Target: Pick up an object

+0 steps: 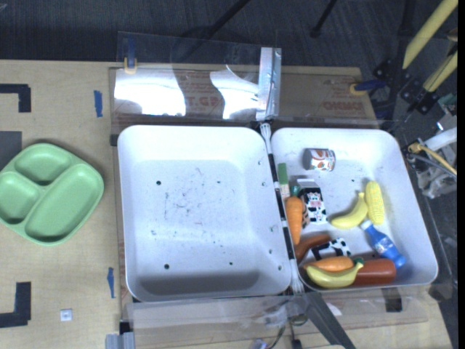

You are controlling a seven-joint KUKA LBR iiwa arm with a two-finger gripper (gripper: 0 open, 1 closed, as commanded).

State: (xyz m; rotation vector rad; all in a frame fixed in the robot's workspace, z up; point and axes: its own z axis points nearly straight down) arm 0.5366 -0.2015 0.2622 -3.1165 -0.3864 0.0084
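Observation:
The right bin (392, 151) holds a heap of toy food. A small can (319, 159) lies near its back. A yellow banana (351, 214) and a corn cob (375, 201) lie in the middle right. An orange carrot (294, 217) lies along the left wall, next to a black-and-white cow-print item (314, 206). At the front sit a blue bottle (382, 243), a red sausage (374, 270), a second banana (333, 275) and an orange piece (335, 264).
The left bin (192, 202) stands beside the right one, with a green marker (282, 177) on the wall between them. A green divided plate (47, 193) rests on the bench at far left. A clear plastic panel (196, 86) stands behind the bins.

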